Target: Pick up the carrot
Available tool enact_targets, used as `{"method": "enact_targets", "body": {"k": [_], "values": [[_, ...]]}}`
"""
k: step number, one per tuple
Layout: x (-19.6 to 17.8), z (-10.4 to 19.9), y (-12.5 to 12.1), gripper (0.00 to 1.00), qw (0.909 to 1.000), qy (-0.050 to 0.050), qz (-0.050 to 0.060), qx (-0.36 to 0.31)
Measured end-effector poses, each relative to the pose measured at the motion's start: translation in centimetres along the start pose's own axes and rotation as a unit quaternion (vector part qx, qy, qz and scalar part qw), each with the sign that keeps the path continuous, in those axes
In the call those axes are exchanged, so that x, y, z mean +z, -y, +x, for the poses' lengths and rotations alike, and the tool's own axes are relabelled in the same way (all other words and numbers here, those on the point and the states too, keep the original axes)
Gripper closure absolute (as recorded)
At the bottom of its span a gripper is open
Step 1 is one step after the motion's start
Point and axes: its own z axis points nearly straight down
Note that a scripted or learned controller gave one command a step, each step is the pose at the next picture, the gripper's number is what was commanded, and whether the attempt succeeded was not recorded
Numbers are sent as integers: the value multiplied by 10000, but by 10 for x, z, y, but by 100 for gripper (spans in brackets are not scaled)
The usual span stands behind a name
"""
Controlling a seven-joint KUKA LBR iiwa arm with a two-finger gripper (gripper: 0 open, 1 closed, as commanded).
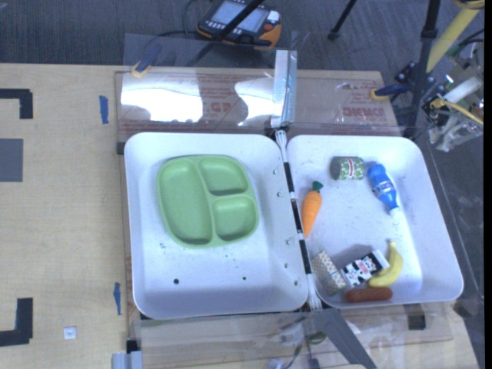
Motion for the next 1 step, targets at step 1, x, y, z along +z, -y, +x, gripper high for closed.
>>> {"method": "enact_targets", "body": {"k": [1], "values": [[0, 0, 0, 0, 10000, 2, 4, -2]]}}
